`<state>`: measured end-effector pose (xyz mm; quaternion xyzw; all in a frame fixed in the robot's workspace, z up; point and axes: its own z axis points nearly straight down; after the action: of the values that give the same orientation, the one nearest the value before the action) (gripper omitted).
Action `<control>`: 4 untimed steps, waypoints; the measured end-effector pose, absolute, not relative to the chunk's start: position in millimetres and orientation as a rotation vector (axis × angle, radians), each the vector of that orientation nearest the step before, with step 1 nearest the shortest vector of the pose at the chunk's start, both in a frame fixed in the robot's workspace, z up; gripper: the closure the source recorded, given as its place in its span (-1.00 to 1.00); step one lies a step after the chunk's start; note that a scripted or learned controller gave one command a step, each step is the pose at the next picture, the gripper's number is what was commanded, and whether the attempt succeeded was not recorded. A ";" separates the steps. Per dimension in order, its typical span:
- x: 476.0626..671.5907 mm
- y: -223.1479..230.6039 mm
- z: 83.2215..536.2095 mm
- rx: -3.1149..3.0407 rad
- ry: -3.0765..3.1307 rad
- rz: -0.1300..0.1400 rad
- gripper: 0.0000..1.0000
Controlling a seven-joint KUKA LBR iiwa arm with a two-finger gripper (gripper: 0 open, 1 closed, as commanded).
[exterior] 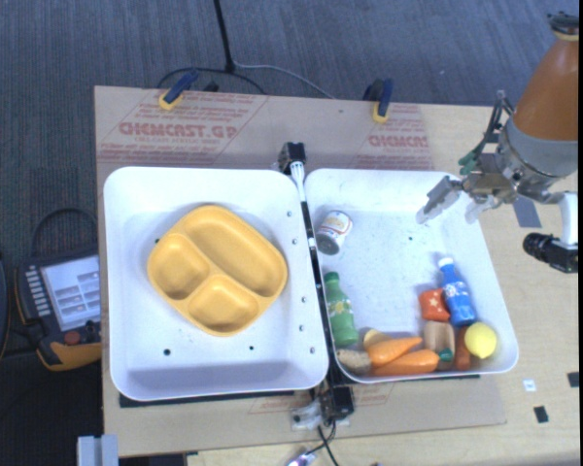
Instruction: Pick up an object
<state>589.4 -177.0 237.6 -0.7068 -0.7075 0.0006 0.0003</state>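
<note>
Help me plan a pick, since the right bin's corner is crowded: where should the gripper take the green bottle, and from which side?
Grip the green bottle across its mid-body, coming from above. It lies lengthwise along the right bin's left wall, cap toward the can, so its open right flank probably gives the fingers room.

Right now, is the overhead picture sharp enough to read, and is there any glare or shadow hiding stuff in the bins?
Camera view: lighting is even and soft; the yellow divided tray shows mild sheen, no blown glare. The toys piled in the right bin are slightly soft, so the blue bottle label is unreadable. The gripper looks a little blurred. Shadows are faint, hiding nothing.
</note>
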 end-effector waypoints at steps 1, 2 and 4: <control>517.4 -210.6 117.9 -2.221 -2.229 -0.008 -1.00; 510.9 -201.1 94.5 -2.111 -2.342 0.000 -1.00; 563.1 -125.0 98.3 -1.968 -2.448 -0.001 -1.00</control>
<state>563.1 -125.0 98.3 -0.6266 -0.7794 -0.0002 0.0003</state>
